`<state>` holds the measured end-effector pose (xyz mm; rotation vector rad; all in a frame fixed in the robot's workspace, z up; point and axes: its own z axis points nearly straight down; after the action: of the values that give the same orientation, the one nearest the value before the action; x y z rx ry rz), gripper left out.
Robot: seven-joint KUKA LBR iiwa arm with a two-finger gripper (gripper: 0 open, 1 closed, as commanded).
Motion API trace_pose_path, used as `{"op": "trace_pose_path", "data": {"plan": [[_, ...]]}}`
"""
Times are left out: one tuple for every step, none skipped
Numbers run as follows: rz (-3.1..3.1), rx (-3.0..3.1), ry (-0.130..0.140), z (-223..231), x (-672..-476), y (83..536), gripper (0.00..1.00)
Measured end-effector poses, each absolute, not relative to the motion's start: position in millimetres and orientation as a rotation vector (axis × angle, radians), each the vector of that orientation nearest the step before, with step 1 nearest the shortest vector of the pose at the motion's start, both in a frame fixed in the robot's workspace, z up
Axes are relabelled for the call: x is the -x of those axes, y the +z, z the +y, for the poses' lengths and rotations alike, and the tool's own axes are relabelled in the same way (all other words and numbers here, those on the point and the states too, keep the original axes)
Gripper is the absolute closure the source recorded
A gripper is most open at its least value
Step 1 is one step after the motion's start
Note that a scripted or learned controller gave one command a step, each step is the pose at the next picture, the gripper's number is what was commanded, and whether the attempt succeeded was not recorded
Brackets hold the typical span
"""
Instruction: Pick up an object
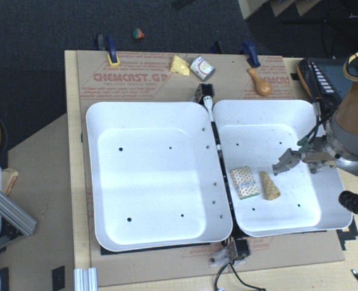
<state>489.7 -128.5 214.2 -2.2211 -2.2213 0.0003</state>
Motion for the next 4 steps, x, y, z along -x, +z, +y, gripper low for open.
{"op": "trace_pose_path", "data": {"plan": [[-2.21, 2.221, 0.008, -169, -477.8, 139, 0.0], [-2.248, 2.214, -0.026, -41, -508.8, 319, 0.0], [-2.237, 2.226, -0.024, -30, -479.4, 471, 0.0], [-2.226, 2.223, -0.004, -30, -480.2, 472, 1.0]]}}
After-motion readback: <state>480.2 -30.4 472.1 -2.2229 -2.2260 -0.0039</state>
